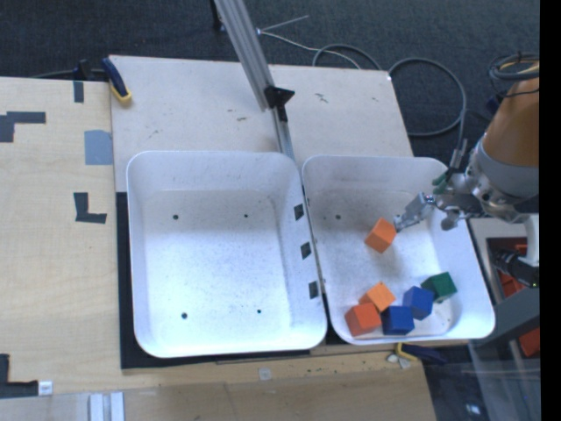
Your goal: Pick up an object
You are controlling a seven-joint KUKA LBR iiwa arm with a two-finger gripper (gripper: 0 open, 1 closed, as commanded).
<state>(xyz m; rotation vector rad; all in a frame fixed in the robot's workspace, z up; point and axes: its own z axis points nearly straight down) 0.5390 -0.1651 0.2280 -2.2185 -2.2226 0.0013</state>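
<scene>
Pick not yet made, by the look of it: claw (410, 217) hangs over right bin (351, 169), tips just beside lone orange cube (380, 235) but not around it, grip state unreadable; other cubes (400, 305) sit clustered at near corner.

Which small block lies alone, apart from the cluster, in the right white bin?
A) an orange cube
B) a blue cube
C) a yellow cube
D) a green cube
A: the small orange cube lies by itself near the middle of the right shallow white bin, while the blue, green and other orange blocks crowd its near corner.
</scene>
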